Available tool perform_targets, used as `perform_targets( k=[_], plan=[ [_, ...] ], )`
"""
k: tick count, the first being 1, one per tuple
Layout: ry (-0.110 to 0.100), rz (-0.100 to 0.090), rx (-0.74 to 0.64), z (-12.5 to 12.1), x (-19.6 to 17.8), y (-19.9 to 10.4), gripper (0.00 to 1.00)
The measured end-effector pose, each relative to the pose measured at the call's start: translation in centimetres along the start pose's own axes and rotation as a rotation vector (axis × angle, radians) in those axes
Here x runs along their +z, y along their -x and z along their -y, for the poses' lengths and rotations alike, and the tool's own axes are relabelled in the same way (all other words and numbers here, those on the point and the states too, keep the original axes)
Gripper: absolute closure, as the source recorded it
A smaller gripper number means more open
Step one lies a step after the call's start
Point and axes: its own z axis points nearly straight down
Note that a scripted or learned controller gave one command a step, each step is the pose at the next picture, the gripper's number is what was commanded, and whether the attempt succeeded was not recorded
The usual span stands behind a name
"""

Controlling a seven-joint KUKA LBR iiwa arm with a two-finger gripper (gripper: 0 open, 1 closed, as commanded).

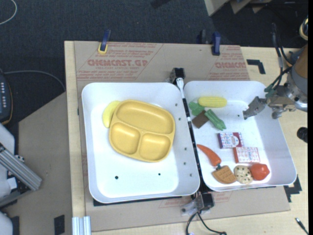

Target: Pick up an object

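I see the corn cob (212,101) lying level across the right bin's (283,151) top, gripper (255,106) beside it, grip unclear.

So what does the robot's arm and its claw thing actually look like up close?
The gripper is a grey metal piece with angular fingers, one finger pointing over the right bin. Behind it sits a blocky grey wrist with dark cables looping above. The arm itself is cut off at the picture's right edge.

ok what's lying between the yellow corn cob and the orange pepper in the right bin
In the camera view, a green vegetable piece and a small brown block lie between the yellow corn cob and the orange pepper.
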Motion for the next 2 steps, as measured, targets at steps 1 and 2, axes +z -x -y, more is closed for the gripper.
perform_targets(
  k=[1, 2],
  plan=[
    [-0.007, -0.003, 0.000, -0.6, 6.1, -0.5, 0.00],
    [-0.006, -0.002, 0.000, -1.0, 10.5, -0.4, 0.00]
  ],
)
